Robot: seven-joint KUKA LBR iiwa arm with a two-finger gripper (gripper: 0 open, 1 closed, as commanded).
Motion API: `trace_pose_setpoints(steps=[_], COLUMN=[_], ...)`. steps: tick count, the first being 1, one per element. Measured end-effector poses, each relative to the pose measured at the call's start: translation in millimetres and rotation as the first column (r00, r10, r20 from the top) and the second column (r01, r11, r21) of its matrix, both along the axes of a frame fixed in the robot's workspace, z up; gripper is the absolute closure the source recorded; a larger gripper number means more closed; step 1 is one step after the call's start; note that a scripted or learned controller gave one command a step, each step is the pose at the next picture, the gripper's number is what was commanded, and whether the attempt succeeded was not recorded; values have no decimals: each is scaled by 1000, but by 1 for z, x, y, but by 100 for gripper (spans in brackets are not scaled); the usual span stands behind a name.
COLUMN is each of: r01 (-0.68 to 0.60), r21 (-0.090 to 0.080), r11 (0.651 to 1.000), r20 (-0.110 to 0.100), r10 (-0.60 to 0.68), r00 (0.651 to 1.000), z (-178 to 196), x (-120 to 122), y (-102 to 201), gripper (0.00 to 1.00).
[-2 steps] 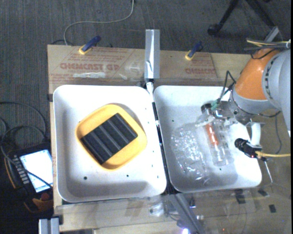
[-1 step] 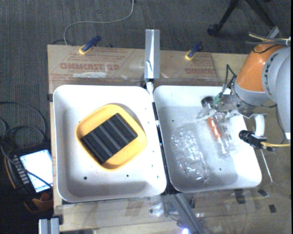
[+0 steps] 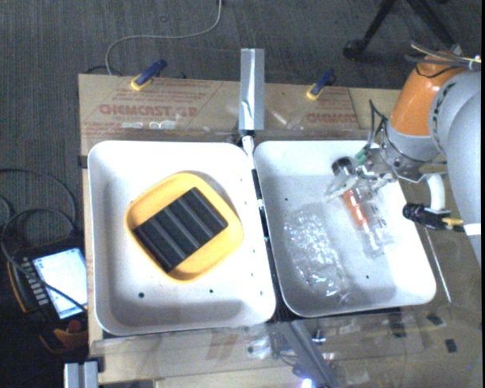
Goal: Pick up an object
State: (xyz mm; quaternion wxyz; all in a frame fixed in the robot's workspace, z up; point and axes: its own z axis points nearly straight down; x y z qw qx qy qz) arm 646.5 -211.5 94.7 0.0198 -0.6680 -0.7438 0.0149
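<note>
The gripper hangs over the upper right part of the right bin, and most of it is hard to read: the wrist hardware is a dark tangle against the white floor, and whether it is open or closed I cannot tell. Directly below it lies a clear plastic package with an orange and red item inside, its upper end at the gripper or just under it (contact cannot be confirmed, and nothing shows the package lifted clear of the bin floor). The transparent wrapping blurs its outline against the bin. Left of it, toward the bin's centre, a crumpled clear plastic bag is equally faint, visible mostly as glints. The arm, grey with its orange band, is cut off at the right edge.

The left bin holds a yellow tray-like object with a black ribbed insert, lying tilted near the middle, well apart from the gripper.

Both bins sit side by side on a bench whose far side is covered by a cardboard sheet with faded red lettering. Two blue and yellow clamps grip its far edge, and a metal strip runs up between the bins. Beyond is dark carpet with a thin cable, and chair legs at the top right. A small device with a lit screen sits on the floor at the left
</note>
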Motion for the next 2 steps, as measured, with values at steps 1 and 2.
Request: trace_pose_setpoints(steps=[1,2], r01=[-1,-77], r21=[0,-6], r11=[1000,997], r20=[-14,49], r10=[1,77], r00=[1000,996], z=[6,92], x=[-3,15], y=[0,69], gripper=[100,100])
